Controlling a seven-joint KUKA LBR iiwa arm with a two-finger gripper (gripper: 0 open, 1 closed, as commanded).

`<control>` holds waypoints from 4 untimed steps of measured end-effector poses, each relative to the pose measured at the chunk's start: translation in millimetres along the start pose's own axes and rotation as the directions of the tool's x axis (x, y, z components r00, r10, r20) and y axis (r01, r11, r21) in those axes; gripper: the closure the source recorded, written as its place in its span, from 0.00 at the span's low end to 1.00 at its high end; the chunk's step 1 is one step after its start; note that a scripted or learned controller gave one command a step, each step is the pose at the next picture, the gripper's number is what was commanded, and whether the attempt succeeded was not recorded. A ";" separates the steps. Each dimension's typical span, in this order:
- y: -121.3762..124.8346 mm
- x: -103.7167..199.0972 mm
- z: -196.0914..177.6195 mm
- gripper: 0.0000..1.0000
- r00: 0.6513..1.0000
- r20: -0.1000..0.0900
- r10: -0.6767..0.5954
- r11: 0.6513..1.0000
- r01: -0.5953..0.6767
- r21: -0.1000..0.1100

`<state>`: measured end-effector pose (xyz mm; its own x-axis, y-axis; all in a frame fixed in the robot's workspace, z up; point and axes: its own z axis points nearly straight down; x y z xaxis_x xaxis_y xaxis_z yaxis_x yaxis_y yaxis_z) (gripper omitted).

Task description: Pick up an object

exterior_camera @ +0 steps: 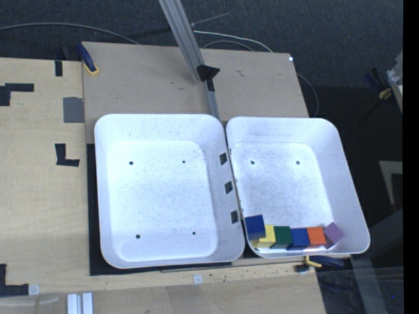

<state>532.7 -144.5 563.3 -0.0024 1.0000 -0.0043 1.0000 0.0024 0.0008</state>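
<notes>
Several small coloured blocks lie in a row along the near wall of the right bin [340, 169]. A blue block [254, 226] is at the left end, with a yellow block [266, 237] just below it. Beside them come a green block [282, 235], another blue block [300, 237], an orange block [316, 235] and a purple block [332, 232] at the right end.
The left bin [157, 188] sits beside the right one on the wooden bench. A metal pole [182, 28] slants in from the top toward the gap between the bins. Yellow-blue clamps sit at the bench's far left [88, 59] and near edge [321, 262].
</notes>
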 end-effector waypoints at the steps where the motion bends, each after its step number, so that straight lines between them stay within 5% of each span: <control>1: 0.5 0.6 -10.1 1.00 1.000 0.001 -0.001 1.000 0.001 0.000; 4: 2.1 2.4 -40.4 1.00 1.000 0.005 -0.005 1.000 0.005 0.000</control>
<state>534.8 -141.9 603.8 -0.0075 0.9999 -0.0090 1.0000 0.0075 0.0010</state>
